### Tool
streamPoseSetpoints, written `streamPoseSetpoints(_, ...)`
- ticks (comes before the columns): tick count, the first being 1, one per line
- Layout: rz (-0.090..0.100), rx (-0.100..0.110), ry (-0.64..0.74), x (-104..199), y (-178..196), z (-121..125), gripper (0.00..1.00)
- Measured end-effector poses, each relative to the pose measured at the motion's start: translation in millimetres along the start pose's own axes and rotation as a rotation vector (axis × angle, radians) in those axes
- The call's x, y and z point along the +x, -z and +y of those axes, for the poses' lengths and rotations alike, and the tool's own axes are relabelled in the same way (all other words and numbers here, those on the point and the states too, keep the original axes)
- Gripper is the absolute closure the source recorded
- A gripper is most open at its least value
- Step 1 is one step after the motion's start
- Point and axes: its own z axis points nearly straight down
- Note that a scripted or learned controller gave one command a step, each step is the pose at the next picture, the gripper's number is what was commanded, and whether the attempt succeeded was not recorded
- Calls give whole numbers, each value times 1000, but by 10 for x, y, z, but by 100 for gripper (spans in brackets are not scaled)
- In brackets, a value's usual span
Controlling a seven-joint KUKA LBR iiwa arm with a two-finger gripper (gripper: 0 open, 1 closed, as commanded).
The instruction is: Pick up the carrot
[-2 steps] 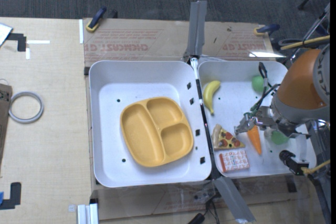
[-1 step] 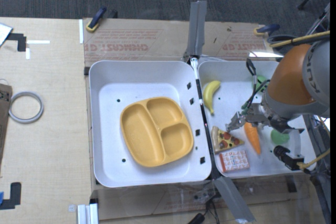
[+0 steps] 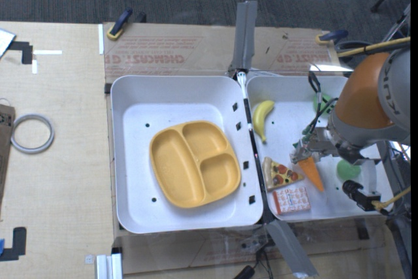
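Hovering in the right bin (image 3: 281, 85), claw (image 3: 304, 153) touches carrot (image 3: 312, 174); its grip state unclear

The worktop (image 3: 59, 206) is carrying two white bins: left bin (image 3: 124, 160), right bin (image 3: 326, 209). A tape roll (image 3: 29, 133) and cardboard sheet (image 3: 176, 49) are lying directly on it.

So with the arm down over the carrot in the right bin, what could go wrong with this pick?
1. The pincer sits at the carrot's top end, not its middle, so the carrot may pivot or slip out on lifting.
2. The pizza slice lies right beside the carrot, with a card just below; either could get nudged or caught.
3. A green thing lies close on the far side, partly hidden by the arm, and could be knocked.
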Motion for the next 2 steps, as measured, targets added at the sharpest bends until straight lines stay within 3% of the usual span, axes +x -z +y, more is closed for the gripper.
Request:
streamPoseSetpoints(1, -2, -3, -124, 409, 922, 363, 100)
streamPoseSetpoints(2, -3, -3, -45, 320, 1043, 833, 100)
